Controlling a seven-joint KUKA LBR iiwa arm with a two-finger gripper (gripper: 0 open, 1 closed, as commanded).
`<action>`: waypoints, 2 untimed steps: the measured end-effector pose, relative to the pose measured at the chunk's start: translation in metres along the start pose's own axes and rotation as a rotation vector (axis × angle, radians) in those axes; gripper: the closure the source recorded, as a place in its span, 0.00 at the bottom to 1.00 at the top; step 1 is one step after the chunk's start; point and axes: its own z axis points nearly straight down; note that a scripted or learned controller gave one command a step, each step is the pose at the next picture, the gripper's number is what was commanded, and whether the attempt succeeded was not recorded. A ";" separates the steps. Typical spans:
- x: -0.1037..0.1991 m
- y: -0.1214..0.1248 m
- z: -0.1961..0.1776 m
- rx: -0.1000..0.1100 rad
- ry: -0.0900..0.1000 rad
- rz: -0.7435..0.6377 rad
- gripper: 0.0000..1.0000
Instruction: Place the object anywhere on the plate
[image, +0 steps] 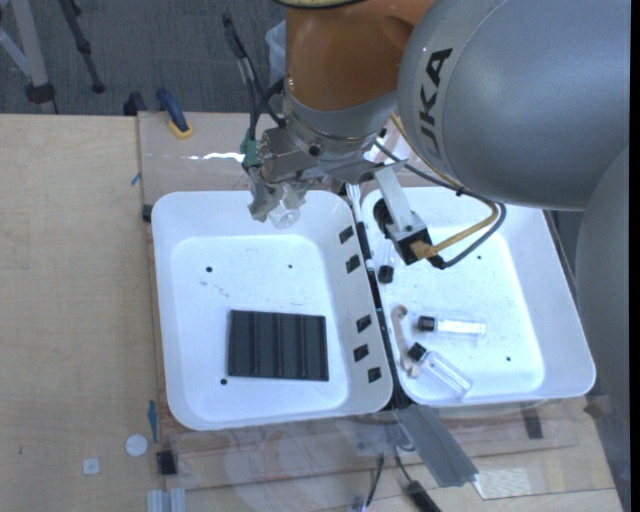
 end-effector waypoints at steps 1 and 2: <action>-0.002 0.015 0.013 -0.004 -0.001 -0.080 1.00; -0.008 0.022 0.041 0.001 0.000 0.109 1.00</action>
